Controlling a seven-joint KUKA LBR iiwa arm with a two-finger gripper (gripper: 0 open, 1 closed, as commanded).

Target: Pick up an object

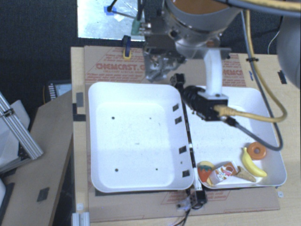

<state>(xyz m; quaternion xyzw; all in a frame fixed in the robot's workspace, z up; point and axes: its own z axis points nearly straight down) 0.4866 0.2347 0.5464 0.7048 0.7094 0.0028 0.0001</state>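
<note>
Several small items lie in the near corner of the right bin [263, 102]: a yellow banana [253, 163], an orange round piece [257, 150], a red-orange fruit [205, 171], a white and red packet [223, 172] and a tan wedge [245, 174]. My gripper [159, 69] hangs high at the back, over the cardboard just beyond the far rim of the left bin [136, 135]. It is blurred and far from all the items. I see nothing held in it.
A white bracket with a black unit [209, 102] and a yellow cable [254, 117] reaches over the right bin's far left part. Black clips [182, 149] line the divide between the bins. Brown cardboard [113, 65] lies under both bins.
</note>
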